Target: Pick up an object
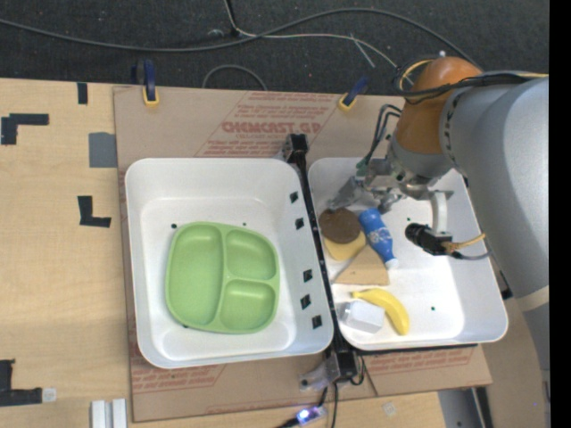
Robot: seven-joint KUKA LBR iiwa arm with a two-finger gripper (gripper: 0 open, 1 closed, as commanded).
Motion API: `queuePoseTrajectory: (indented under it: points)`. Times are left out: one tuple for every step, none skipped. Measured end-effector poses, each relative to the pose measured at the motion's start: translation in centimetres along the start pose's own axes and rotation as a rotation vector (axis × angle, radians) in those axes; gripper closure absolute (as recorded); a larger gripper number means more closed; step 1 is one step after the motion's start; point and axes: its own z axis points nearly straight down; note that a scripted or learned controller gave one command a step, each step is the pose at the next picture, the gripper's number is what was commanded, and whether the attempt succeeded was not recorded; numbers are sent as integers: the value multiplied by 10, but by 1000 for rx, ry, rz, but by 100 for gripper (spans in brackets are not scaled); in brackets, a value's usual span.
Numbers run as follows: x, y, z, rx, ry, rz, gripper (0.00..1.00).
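Blue plastic catches the eye — a tube (pixel 378 236) lying slantwise in the right bin (pixel 464 315), just under the gripper (pixel 370 185), whose state I cannot tell. It touches a brown disc (pixel 339 226) and tan pieces (pixel 357 255); the rounded tube could roll or slip away, or a neighbour get nudged. A banana (pixel 385 308) lies nearer the front — well apart.

Blue tube (pixel 378 236) — tilted (right bin).
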Motion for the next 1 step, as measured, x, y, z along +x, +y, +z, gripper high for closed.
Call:
queuePoseTrajectory:
  points:
    - [1,3,-16,-7,0,-2,100]
